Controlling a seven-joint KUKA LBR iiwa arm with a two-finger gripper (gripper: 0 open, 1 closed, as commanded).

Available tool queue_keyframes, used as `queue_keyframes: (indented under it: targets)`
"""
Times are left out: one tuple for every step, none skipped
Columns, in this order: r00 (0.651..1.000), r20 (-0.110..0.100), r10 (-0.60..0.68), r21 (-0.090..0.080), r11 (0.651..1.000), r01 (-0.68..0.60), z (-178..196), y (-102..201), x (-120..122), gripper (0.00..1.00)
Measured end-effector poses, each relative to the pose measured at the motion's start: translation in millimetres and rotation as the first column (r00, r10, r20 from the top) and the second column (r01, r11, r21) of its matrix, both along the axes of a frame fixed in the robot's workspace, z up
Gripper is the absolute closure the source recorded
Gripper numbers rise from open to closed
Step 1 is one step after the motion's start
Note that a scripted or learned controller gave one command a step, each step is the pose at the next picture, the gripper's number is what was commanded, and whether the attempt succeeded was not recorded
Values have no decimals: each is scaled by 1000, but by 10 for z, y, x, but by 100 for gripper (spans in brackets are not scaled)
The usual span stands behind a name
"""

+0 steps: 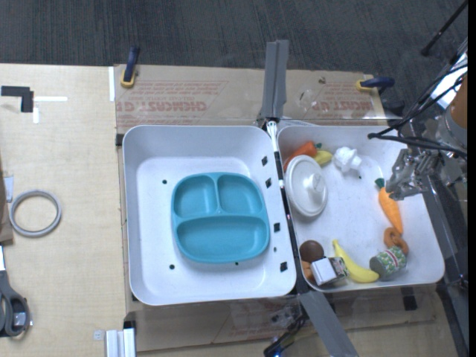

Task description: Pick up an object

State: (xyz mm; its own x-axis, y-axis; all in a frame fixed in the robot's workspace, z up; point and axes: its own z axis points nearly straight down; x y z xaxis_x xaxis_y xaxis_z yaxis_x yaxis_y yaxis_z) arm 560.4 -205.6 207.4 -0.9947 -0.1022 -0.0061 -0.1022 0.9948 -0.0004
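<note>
Toy carrot (390,211), orange, lies in the right bin (435,274), its top end right at the tip of my gripper (400,184), body running away from me toward the near rim. Looks touching or almost; can't tell which. Not lifted and nothing seen clamped. Whether my gripper is open or closed, cannot tell: cables and metal blur together there.

Step, my guess: approach/descent onto the carrot, grasp not yet made.

Just past the carrot's far tip, a small orange ring-ish toy (394,238). Beyond that, a green patterned toy (391,261) by the near rim, with a toy banana (354,266) touching it on the side away from me.

Across the bin floor from my gripper sits a white crumpled piece (346,158), then a white round lid (307,187) against the divider wall. An orange toy (303,151) and a yellow bit (322,156) are beside the lid. A brown ball (311,250) and a grey-white block (326,271) sit in the bin's corner, well apart from me.

Farthest out is the left bin (141,222), holding a teal divided plate (221,218).

Next move calls for, I judge: centre over the carrot's thick middle, not its end, straddle it across the narrow width, go down to the floor, close, lift straight. Risk: the tapered end slips out, or the ring toy gets nudged.
</note>
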Motion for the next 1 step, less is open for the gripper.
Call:
queue_keyframes:
  targets:
    - [884, -4, 467, 1, 884, -467, -973, -33, -417, 100]
